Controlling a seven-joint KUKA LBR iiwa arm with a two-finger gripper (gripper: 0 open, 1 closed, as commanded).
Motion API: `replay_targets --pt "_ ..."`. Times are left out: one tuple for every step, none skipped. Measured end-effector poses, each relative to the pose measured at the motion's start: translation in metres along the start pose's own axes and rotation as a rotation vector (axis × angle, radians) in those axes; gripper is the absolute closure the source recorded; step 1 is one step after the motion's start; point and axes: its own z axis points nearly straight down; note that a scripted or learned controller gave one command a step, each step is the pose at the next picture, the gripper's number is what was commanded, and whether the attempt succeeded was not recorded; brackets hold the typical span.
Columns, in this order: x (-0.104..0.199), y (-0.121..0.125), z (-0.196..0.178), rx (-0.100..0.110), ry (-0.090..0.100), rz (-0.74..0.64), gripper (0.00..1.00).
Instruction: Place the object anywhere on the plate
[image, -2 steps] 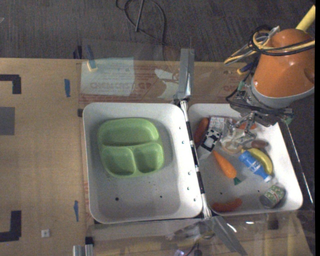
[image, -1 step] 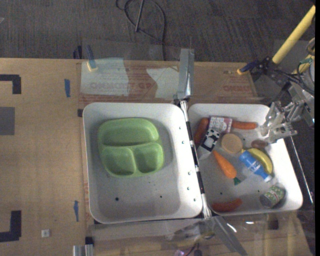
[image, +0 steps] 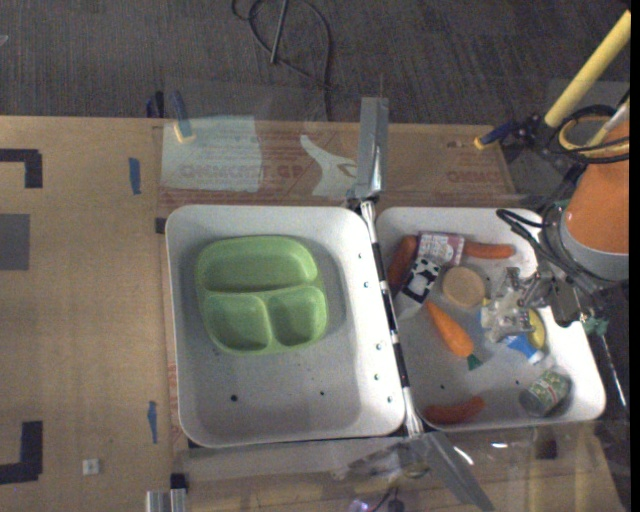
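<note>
- The tool (image: 512, 305) is sitting low over the right side of the right bin (image: 590, 400), with the grey arm (image: 600, 215) and its orange band coming in from the right edge.
- Cannot tell how the tool is set, or whether it is gripping anything; metal parts and clutter are blurring together there.
- A small blue-and-yellow item (image: 528, 340) is lying just under and beside the tool; probably the target, but that is a guess.
- Right next to it, a round tan disc (image: 463, 286) is lying to the tool's left, with a black-and-white carton (image: 424, 278) beyond that.
- An orange carrot (image: 452, 331) is lying mid-bin, pointing down toward the near right.
- Three sausage-like pieces are sitting around the bin: one (image: 401, 262) along the divider, one (image: 489, 251) near the far wall, one (image: 453, 409) near the front wall.
- A small can (image: 545, 392) is lying in the near right corner.
- The green plate (image: 262, 293), with three compartments, is sitting in the left bin (image: 280, 400), well apart from the tool.
- Nothing is resting on the plate.
- Progress judgement: early stage; pick not confirmed, and the lift, the carry across the divider and the release onto the plate are all remaining.
- Both bins are resting on the counter (image: 80, 300).
</note>
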Motion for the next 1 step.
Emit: replay_targets --pt "0.0034 0.0284 0.0687 -0.001 0.002 -0.175 1.00"
